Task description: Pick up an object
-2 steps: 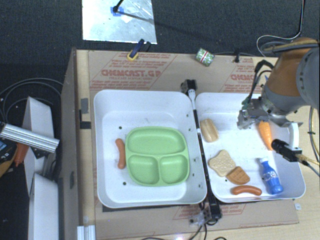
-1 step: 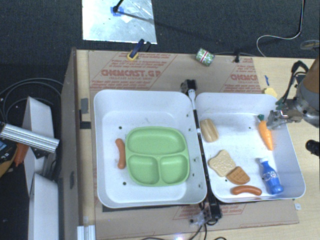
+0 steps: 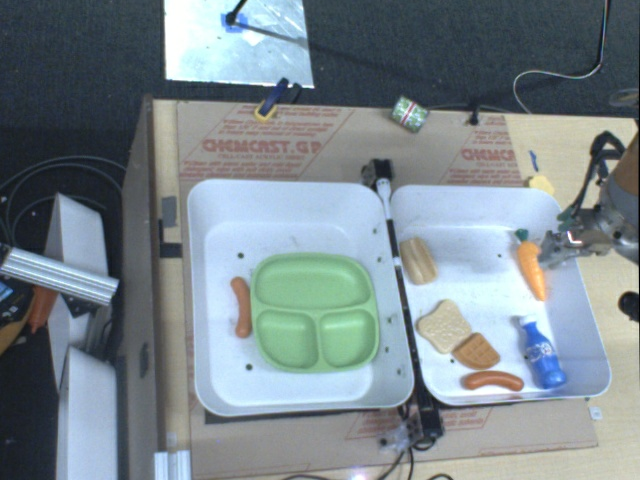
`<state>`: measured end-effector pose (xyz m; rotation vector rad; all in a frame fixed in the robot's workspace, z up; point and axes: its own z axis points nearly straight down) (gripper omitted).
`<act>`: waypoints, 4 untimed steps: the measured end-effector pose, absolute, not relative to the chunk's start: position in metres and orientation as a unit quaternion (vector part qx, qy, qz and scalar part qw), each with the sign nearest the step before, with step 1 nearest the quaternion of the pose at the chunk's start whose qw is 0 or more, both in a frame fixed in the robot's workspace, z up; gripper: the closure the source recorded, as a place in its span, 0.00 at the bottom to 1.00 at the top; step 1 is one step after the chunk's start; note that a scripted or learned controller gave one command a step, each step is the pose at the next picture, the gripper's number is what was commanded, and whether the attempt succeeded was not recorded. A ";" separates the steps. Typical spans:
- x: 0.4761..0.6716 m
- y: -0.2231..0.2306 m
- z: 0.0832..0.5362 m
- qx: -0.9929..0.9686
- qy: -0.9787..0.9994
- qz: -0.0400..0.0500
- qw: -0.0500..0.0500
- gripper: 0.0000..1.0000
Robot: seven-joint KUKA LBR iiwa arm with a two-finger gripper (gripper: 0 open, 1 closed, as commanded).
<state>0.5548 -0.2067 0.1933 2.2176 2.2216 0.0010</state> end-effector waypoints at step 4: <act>0.513 -0.093 0.098 0.706 0.708 0.000 -0.001 0.00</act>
